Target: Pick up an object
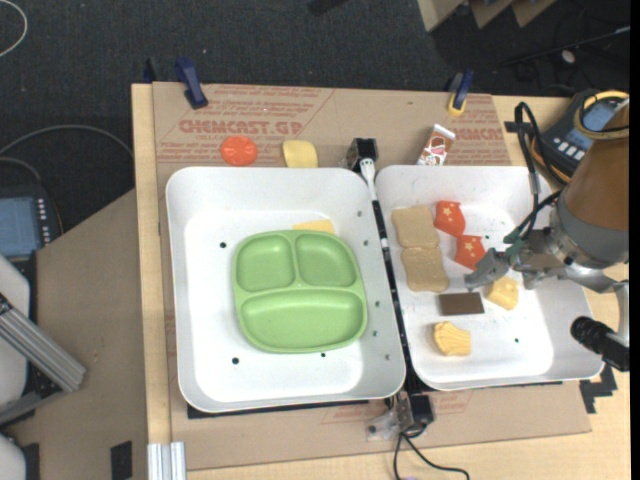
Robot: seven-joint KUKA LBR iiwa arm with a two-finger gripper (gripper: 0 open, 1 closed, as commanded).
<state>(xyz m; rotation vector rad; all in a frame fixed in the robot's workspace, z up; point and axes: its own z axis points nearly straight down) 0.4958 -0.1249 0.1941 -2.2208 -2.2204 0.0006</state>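
My gripper [493, 271] hangs low over the middle of the right bin [530, 363], on the grey arm [590, 230] that comes in from the right. Just left of and above it lies a red piece [469, 252]; a yellow piece [504, 295] lies right below it. Nothing shows as held in the gripper. Around it lie two tan bread slices [413, 225] [425, 269], another red piece [449, 216], a brown flat block [460, 304] and a yellow ridged piece [452, 339].
The left bin [200, 348] holds a green divided plate [298, 290] with a pale yellow piece [315, 227] behind it. On the board behind the bins lie an orange piece [238, 150], a yellow piece [299, 153] and a small carton [436, 146].
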